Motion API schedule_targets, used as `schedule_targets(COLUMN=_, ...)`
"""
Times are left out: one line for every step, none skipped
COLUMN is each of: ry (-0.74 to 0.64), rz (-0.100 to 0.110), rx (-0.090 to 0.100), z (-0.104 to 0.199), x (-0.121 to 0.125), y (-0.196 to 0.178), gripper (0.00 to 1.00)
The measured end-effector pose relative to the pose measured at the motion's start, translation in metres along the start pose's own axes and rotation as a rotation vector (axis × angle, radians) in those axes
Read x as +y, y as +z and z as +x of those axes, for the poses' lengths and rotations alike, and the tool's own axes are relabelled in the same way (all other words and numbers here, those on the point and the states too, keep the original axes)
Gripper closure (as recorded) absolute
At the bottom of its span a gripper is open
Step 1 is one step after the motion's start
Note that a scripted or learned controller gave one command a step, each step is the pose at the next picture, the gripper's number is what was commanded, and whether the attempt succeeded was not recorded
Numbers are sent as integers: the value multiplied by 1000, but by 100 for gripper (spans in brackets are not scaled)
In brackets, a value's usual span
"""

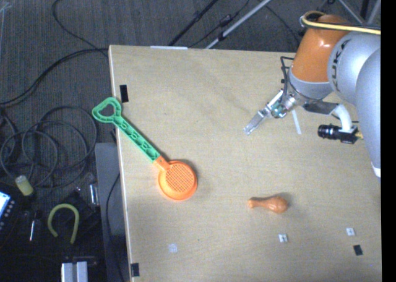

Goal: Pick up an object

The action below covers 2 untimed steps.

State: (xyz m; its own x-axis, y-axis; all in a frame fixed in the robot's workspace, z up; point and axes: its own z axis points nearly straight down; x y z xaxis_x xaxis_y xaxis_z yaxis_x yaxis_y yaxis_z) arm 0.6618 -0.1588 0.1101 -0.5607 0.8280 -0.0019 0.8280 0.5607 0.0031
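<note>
Grey fingers (252, 127) above bench, nothing touched

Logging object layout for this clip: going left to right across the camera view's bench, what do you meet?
Green-handled orange strainer → orange drumstick-shaped toy → gripper, raised over the bench nearer the far side.

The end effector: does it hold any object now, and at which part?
Nothing is held. The end effector hangs over bare board, apart from the orange drumstick-shaped toy and the green-handled strainer.
</note>
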Motion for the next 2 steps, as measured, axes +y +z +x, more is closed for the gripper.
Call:
schedule_targets(ry=0, rz=0, rx=1, z=-29, x=-11, y=11, gripper=0)
schedule_targets(ry=81, rz=1, rx=0, z=-57, x=-29, y=-22, gripper=0)
